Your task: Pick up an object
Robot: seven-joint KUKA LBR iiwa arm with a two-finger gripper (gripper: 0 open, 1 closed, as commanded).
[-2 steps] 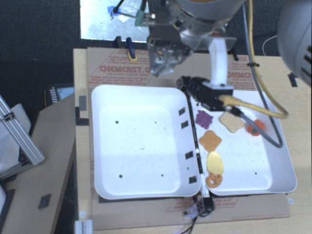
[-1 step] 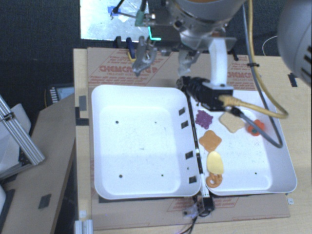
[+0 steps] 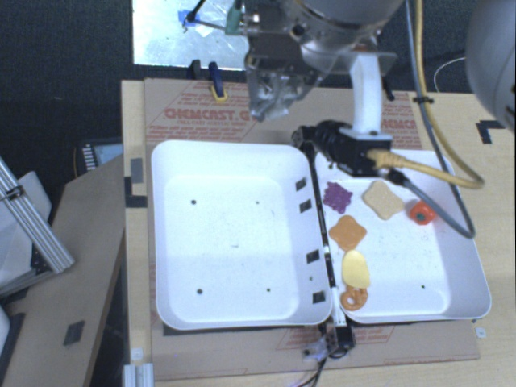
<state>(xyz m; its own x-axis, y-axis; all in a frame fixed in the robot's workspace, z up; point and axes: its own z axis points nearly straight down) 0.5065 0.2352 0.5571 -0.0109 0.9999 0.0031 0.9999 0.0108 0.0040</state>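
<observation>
From my station, the left bin (image 3: 226,240) holds nothing I could grab. The gripper (image 3: 272,103), upper centre, is too blurred to read. The toy foods (image 3: 348,232) crowd the right bin's (image 3: 435,289) left edge, so I fear a wall strike.

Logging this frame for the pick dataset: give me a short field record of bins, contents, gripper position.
left bin: shallow white plastic bin, bare floor with a few dark specks
right bin: shallow white plastic bin holding six small items
items: purple bumpy piece, beige bread-shaped slice, red-orange round piece, orange flat slab, yellow oval piece, orange pretzel shape
gripper: metal two-finger gripper, above the bench behind the left bin's far edge, nothing seen in it
</observation>
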